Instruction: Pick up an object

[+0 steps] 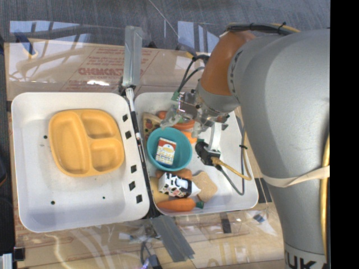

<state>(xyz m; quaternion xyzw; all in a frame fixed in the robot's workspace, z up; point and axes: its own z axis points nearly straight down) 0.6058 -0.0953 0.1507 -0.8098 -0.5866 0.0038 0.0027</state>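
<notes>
Objects: a cluster of small toy items lay in the right bin (247, 198), all within its left and middle part.
Teal bowl (169, 148): it sat near the middle of the right bin, upright, with a small orange-and-white carton (165, 152) inside it.
Cow toy (178, 186): black and white, it lay just below the bowl (on its side, as far as could be seen), touching a tan bread-like piece (206, 188) to its right.
Carrot (175, 205): orange, it lay along the bin's near wall, just under the cow toy.
Pizza slice (149, 124): it lay at the bin's left wall, just above and left of the bowl, partly covered by the bowl's rim.
Orange pieces: one (162, 115) showed above the bowl near the tool, too hidden to name.
Left bin (73, 206): it held a yellow divided tray (86, 141) with three compartments, lying flat toward the upper middle.
Tool (193, 119): it hung over the upper part of the right bin, just above the bowl's far rim; whether it was apart or together could not be told, and nothing was seen between its parts.
Arm (280, 128): grey with an orange band (221, 60), it reached in from the right and covered that bin's right edge.
Surface (73, 66): brown printed cardboard showed behind the bins.
</notes>
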